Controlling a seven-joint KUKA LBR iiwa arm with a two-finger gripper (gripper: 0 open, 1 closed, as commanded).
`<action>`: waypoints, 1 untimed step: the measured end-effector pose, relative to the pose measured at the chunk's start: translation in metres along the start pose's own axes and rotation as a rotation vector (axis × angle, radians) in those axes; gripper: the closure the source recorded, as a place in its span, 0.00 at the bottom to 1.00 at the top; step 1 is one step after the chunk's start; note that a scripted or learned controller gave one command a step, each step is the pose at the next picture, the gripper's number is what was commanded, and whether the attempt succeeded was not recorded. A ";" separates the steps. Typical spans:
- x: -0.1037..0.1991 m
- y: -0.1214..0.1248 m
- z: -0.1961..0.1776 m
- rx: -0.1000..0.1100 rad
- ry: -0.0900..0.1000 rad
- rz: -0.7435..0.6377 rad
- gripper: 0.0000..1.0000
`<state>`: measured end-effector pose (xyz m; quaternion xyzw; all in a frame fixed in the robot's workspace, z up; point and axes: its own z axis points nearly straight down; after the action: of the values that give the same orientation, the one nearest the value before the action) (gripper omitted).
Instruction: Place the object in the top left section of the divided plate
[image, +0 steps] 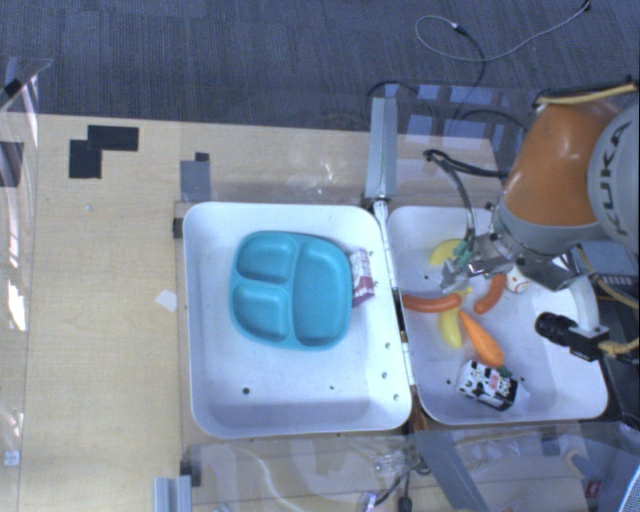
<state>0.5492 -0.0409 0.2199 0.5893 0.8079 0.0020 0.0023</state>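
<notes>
Two shallow white bins sit side by side on the pale wooden table (100, 330). The left bin (290, 400) holds one blue divided plate (292, 290) with three sections: two smaller ones on its left side, one above the other, and one larger one on its right. All three sections are bare. Just beside the plate's right edge, against the bin's right wall, lies one small packet (361, 274) in dark red and white; its print is too small to read.

The right bin (560, 400) holds the loose toy food. Counted, there are two sausage-like pieces: one long reddish sausage (432, 302) lying crosswise near the bin's left wall, and one shorter orange-red sausage (490, 293) tilted beside it. There is one orange carrot (484, 342) lying aslant below them, and two yellow pieces: one yellow piece (444, 252) near the top, partly hidden by the gripper, and one yellow piece (452, 328) touching the carrot's left end. One black-and-white patterned block (487, 385) rests near the bin's lower edge; any lettering on it is unreadable.

The gripper (462, 266) hangs over the upper middle of the right bin, above the long sausage and just beside the upper yellow piece. Whether its fingers are clenched or released I cannot tell, and nothing is plainly seen between them. On the arm's grey casing (615, 185), at the right, part of the letters "KUKA" can be read.
</notes>
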 end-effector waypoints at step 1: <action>-0.024 0.076 -0.024 -0.001 -0.002 -0.009 1.00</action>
<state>0.6282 -0.0405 0.2443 0.5858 0.8105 0.0021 0.0033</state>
